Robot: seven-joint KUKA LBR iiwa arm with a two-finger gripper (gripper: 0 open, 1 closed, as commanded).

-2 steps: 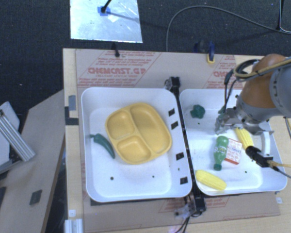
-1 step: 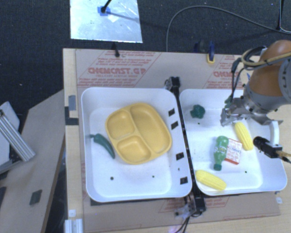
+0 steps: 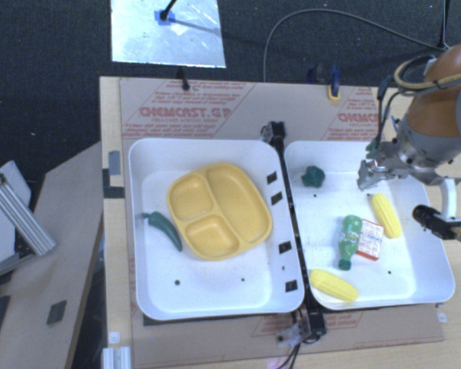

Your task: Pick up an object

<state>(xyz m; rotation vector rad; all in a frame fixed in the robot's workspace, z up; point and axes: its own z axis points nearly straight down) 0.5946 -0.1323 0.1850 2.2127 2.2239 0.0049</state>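
The right bin (image 3: 430,283) holds a small dark green lump (image 3: 313,177), a yellow corn cob (image 3: 386,214), a green bottle (image 3: 349,241), a red and white packet (image 3: 371,241) and a second corn cob (image 3: 334,284). My gripper (image 3: 369,175) hangs over the bin's far right part, just above and left of the upper corn cob and well right of the green lump. I see nothing held in it.
The left bin (image 3: 150,283) holds a yellow divided plate (image 3: 219,210) and a dark green pepper (image 3: 165,229) at its left side. A black divider (image 3: 288,214) runs between the bins. A black fitting (image 3: 438,220) on the arm overhangs the right bin's right edge.
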